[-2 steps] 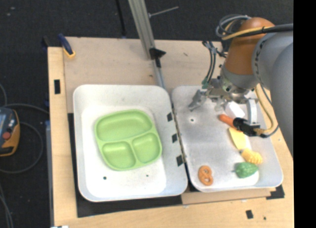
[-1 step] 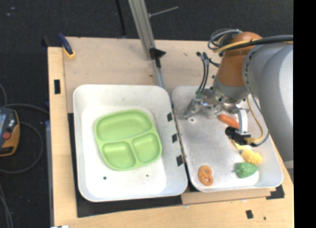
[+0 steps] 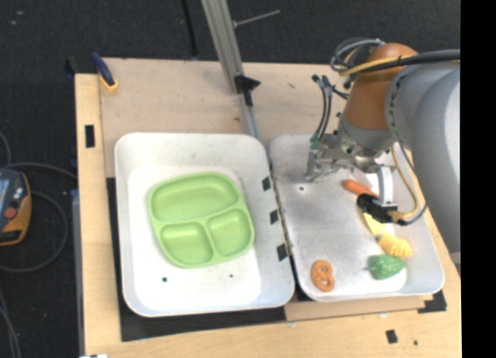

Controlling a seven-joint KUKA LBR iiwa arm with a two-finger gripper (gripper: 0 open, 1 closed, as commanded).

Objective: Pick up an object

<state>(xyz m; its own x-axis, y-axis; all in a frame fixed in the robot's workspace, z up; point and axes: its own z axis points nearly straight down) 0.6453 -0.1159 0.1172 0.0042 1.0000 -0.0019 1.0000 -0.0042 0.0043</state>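
Main risk: the end effector (image 3: 313, 169) hangs over bare floor in the far-left corner of the right bin (image 3: 329, 225), so a straight drop from here closes on nothing; it needs a shift toward the arm's side first. Whether it's open or closed can't be told from this angle, as the wrist hides the tip. Nearest target is the carrot (image 3: 357, 187), just beside the end effector on the arm's side & a bit nearer the camera. It's thin & lies flat, so a slightly off-centre approach prob. rolls or flicks it away rather than catching it. The robot's own wrist hardware sits right by the carrot, so a sweep in that direction could nudge it before any grip. Other options sit further off along the bin's near-right part: corn (image 3: 393, 243), then a green piece (image 3: 385, 266) (looks like broccoli, not sure at this res.) touching or nearly touching the corn, so going for either may bump the other or pinch both. Both are close to the bin wall, so less room to come down clean. The pretzel (image 3: 322, 274) lies alone near the front edge, well apart from the end effector, flat, w/ little height to grip. The left bin (image 3: 132, 164) on the tabletop (image 3: 155, 93) holds a green plate (image 3: 203, 217), too wide for a pinch IMO.
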